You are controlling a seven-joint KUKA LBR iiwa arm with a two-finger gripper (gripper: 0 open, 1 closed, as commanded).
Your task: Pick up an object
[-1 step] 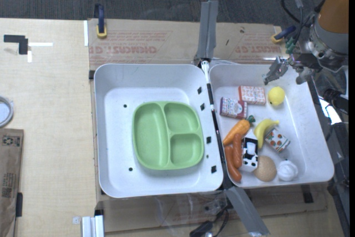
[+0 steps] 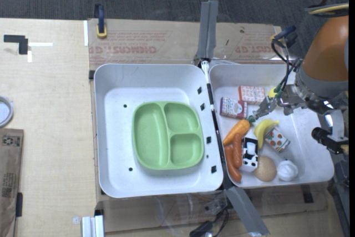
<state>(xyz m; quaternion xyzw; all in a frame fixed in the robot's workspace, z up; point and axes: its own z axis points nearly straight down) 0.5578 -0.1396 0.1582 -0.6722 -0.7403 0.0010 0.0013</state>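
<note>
The right bin (image 2: 310, 130) holds several toy foods. There is a pink carton (image 2: 251, 94), a red-brown carton (image 2: 233, 108), an orange carrot (image 2: 237, 131), a yellow banana (image 2: 264, 129) and a small printed box (image 2: 277, 140). Nearer the front lie a red-orange piece (image 2: 234, 161), a black-and-white item (image 2: 250, 155), a tan egg-shaped piece (image 2: 266, 168) and a white garlic-like piece (image 2: 287, 170). My gripper (image 2: 266, 108) reaches in from the right, low over the bin, just above the banana and right of the red-brown carton. Nothing visibly hangs from it.
The left bin (image 2: 111, 119) holds a green divided plate (image 2: 168, 135). A grey divider post (image 2: 208, 30) stands behind where the bins meet. The arm's orange band (image 2: 330, 50) and cables hang over the right bin's far right side. Wooden bench (image 2: 44, 119) lies to the left.
</note>
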